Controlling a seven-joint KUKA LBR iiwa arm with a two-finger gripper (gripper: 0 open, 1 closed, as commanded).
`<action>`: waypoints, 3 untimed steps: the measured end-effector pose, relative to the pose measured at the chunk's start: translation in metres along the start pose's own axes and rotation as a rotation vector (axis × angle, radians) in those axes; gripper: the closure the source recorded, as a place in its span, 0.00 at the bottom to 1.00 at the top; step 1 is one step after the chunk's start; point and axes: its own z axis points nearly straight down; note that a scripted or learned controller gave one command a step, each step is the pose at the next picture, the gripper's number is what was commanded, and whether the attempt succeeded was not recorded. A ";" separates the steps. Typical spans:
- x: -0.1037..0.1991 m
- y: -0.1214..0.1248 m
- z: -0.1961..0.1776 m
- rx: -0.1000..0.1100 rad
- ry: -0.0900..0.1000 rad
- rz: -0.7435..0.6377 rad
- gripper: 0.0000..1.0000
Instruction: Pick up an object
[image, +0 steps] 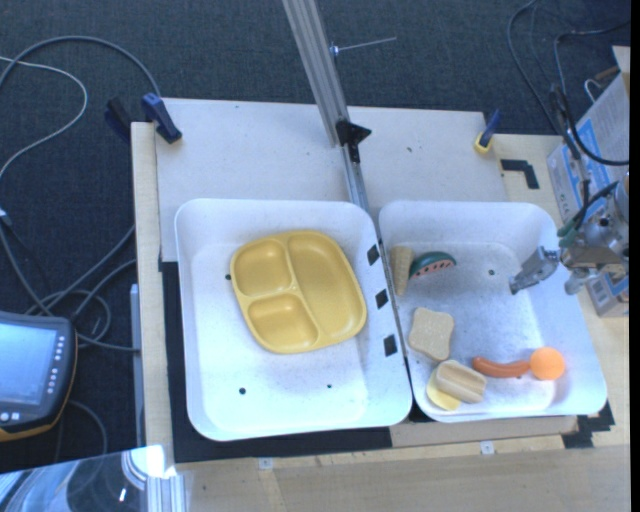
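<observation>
Two white bins: left bin (200, 400) and right bin (585, 350). One yellow divided plate (297, 290). Toy food: one watermelon slice (432, 265), one bread slice (431, 333), one bun (456, 383), one carrot (505, 367), one orange ball (547, 364).

Left bin (200, 330): divided plate (297, 290) near its centre. Right bin (585, 350): watermelon slice (433, 265) at the rear left; bread slice (431, 333) nearer the front; sandwich (456, 383) at the front left; carrot (520, 366) to its right. Gripper (548, 268) over the right rim.
</observation>
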 end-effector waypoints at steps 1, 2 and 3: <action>0.000 0.000 0.000 0.000 0.000 0.000 0.00; 0.009 -0.003 0.058 0.005 0.002 0.001 0.00; 0.016 -0.011 0.106 0.005 0.001 0.001 0.00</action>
